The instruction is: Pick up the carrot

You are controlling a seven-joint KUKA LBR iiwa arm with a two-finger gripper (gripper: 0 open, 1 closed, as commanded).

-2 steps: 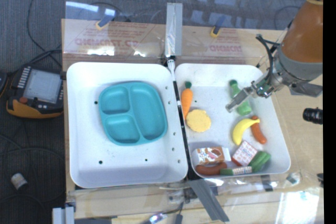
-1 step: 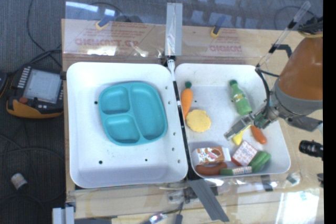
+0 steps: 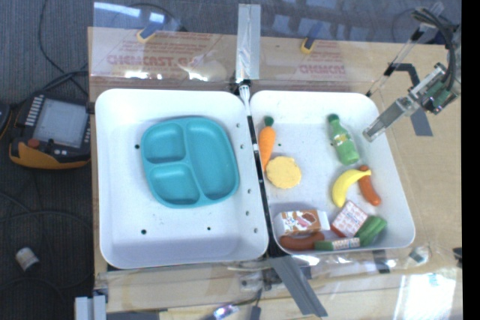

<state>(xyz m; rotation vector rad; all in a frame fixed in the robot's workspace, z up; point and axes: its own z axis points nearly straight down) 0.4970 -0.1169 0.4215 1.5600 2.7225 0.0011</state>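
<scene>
The carrot is lying in the right bin, by its left wall. The gripper is hanging over the right rim; I cannot tell its state.

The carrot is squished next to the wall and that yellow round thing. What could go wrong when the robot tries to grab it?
The carrot lies against the right bin's inner wall, so a finger may hit the wall instead of sliding beside it. The yellow cookie touches its tip and could get nudged or grabbed too. The tool sits far across the bin, over by the green bottle.
</scene>
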